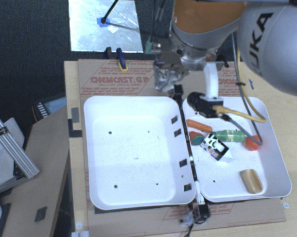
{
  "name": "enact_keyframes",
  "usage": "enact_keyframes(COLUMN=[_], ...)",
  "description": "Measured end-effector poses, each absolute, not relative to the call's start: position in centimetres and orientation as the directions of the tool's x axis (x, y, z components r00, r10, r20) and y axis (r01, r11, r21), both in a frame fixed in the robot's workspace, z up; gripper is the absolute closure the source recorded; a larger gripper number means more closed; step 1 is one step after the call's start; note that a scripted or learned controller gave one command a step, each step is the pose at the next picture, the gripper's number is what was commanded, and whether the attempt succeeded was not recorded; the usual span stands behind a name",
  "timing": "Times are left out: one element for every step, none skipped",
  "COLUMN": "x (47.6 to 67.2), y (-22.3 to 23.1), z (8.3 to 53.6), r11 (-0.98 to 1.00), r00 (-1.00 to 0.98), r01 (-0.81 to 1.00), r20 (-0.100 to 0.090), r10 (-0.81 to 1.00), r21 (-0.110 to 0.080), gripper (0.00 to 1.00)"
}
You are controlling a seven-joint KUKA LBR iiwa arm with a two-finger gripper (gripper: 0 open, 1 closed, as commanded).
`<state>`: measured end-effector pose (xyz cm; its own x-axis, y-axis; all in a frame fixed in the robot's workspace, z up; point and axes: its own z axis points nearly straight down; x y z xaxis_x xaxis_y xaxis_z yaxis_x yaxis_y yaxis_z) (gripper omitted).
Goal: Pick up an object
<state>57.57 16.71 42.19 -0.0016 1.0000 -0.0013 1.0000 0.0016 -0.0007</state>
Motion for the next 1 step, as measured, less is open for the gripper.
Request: enact_keyframes(x=[67.1], y=[18.71], z=[54.25], r11=[0.005], r00=[-0.005], r01=[1.0], r20=[0.004], r10=[1.0], r21=[0.02], gripper=[1.0])
